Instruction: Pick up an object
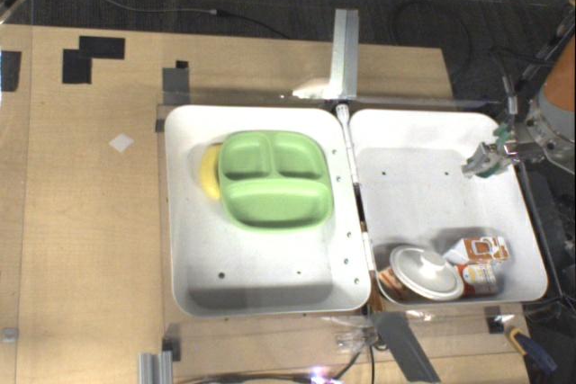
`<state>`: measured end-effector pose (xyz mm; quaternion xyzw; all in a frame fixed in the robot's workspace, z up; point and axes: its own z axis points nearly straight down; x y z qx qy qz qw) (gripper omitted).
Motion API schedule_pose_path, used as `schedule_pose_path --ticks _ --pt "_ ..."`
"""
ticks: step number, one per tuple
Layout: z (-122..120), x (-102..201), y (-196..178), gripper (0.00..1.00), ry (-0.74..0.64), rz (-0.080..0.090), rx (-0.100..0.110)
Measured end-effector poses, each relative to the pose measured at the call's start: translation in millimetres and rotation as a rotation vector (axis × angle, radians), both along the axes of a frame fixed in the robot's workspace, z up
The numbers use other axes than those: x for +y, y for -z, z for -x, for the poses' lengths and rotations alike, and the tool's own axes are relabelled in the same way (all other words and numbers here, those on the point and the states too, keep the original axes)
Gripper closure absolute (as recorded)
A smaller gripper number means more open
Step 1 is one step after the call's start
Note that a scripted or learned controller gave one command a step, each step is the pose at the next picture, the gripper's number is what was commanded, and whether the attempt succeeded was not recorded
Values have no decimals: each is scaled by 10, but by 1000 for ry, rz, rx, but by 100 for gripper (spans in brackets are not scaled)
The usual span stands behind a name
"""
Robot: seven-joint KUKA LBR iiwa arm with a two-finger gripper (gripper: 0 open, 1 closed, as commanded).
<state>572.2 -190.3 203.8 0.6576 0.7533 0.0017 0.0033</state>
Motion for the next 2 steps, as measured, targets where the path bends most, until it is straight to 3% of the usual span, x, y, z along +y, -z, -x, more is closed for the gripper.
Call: schedule_pose_path --ticks 1,2 --pt "735 274 -142 100 3 -1 2" --pt "717 275 -253 100 2 0 -3"
